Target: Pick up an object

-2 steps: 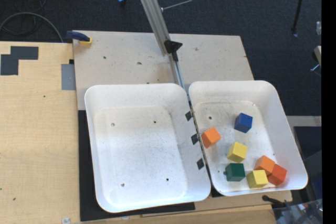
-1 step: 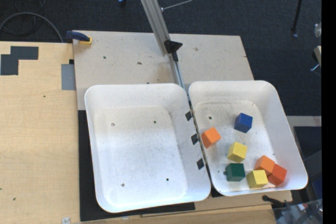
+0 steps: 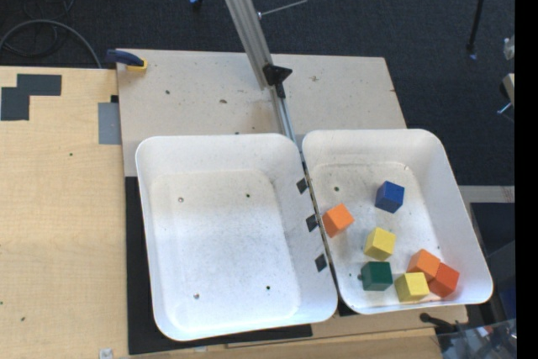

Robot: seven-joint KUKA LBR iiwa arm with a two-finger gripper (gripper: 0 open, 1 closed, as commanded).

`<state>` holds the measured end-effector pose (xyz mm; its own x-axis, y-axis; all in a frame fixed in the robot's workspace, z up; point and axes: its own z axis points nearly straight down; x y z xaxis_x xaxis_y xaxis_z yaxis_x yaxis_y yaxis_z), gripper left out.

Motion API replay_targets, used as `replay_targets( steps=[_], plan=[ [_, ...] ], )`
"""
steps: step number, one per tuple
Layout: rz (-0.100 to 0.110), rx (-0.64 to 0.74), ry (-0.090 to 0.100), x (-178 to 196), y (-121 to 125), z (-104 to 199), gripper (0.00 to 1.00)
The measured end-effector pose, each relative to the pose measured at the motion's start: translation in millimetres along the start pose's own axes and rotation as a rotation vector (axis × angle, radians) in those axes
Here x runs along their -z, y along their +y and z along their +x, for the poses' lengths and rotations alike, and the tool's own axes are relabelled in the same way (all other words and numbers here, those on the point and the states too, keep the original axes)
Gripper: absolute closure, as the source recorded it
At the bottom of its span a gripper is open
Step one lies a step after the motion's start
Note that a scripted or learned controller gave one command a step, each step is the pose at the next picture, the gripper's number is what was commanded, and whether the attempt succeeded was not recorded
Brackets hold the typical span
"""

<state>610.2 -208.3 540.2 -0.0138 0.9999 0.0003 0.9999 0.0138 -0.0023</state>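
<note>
Several small blocks lie in the right bin (image 3: 437, 151). A blue cube (image 3: 389, 196) sits near its middle. An orange cube (image 3: 338, 219) lies close to the bin's left wall. A yellow cube (image 3: 380, 243) is just below the blue one, and a dark green cube (image 3: 377, 275) rests nearer the front. At the front right, a second yellow cube (image 3: 411, 286), an orange block (image 3: 424, 262) and a red-orange block (image 3: 445, 279) crowd together, touching.
The left bin (image 3: 151, 155) stands beside the right one, with black clips (image 3: 312, 222) along the shared edge. A slanted aluminium bar (image 3: 248, 21) rises behind the bins. A blue-handled clamp (image 3: 126, 59) sits at the board's far left corner.
</note>
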Motion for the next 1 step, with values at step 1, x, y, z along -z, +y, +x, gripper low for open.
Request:
replay_targets(
  steps=[1],
  plan=[
    [0.000,0.000,0.000,0.0,0.0,0.0,0.00]
  ],
)
